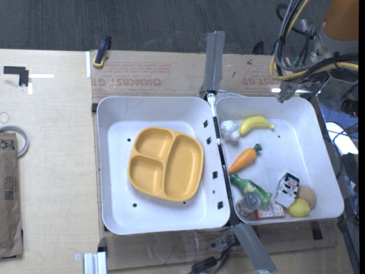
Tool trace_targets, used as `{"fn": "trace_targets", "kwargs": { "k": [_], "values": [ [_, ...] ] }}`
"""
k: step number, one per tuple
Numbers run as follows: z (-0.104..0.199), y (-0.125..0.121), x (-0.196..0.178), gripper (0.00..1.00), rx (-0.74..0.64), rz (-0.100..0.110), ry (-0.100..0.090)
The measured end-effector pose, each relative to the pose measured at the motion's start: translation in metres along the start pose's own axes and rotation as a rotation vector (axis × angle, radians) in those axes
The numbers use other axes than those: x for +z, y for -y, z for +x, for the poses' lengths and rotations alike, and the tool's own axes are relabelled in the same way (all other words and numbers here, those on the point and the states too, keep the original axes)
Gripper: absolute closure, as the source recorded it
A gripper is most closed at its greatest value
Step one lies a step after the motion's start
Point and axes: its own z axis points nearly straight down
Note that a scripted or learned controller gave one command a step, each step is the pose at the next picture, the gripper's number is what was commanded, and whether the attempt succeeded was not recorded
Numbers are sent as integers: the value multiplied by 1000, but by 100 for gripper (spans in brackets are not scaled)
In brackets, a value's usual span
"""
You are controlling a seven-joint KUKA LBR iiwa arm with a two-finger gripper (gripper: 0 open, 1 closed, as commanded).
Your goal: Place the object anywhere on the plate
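Note:
A yellow plate (166,163) with three compartments lies in the left bin (114,210), with nothing on it. The right bin (302,124) holds a banana (255,123), a white lump (230,131) next to it, a carrot (244,158), a green bottle (250,188), a small white carton (288,188), a lemon (300,208) and a tan egg-shaped thing (307,195). The arm (336,21) sits at the upper right, above the far corner of the right bin, with cables around its wrist. Its fingers are not visible.
A round tin (249,203) and a flat red-and-white packet (268,213) lie at the front of the right bin. A divider bar (214,61) runs between the bins. A brown paper bag (8,193) lies at the far left of the bench.

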Motion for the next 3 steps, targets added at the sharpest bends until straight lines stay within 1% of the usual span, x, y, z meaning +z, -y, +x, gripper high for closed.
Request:
{"fn": "trace_targets", "kwargs": {
  "k": [1,2,3],
  "values": [
    [77,-7,112,100,35,-1,-1],
    [96,-34,118,100,-22,-3,1],
    [163,-25,131,100,-19,0,0]
  ]
}}
